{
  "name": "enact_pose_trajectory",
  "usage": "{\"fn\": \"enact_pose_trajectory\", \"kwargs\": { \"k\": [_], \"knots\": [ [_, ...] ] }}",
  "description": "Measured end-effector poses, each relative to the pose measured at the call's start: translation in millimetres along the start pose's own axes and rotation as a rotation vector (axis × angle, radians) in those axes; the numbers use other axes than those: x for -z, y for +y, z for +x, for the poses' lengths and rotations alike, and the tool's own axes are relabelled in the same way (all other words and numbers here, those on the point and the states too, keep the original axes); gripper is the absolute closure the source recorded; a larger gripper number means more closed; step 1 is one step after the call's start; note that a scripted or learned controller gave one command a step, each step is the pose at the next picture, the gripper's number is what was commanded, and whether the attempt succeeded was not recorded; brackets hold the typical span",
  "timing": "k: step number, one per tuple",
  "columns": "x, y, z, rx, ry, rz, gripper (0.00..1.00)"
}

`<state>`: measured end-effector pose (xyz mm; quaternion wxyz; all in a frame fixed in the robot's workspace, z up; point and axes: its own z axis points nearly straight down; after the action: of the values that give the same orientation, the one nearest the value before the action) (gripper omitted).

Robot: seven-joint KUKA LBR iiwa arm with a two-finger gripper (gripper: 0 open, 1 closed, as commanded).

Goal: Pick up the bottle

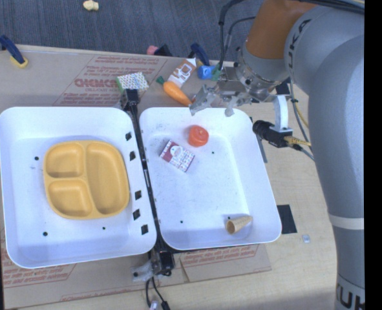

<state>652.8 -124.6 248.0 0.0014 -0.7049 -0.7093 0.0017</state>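
While the arm reaches in over the right bin's [258, 173] far rim:
Gripper [212, 106]: fingers spread apart, nothing between them, over that far rim.
Bottle [180, 73]: lying on the cardboard beyond the right bin, beside an orange carrot [176, 93].
Inside right bin: orange cap [198, 135], small red packet [177, 155], cone [238, 224].
Left of right bin: yellow divided plate [86, 178].

— What do we see of the arm [329, 108]?
— We see smooth grey casing with an orange band [278, 18] above the wrist.
— And cables?
— We see black cables looping over that band, and dark lettering low on the casing.
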Motion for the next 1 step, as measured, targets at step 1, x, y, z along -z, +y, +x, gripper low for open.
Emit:
{"fn": "enact_pose_trajectory", "kwargs": {
  "k": [1],
  "knots": [
    [10.3, 0.3, 0.8, 0.005, 0.001, 0.002, 1.0]
  ]
}}
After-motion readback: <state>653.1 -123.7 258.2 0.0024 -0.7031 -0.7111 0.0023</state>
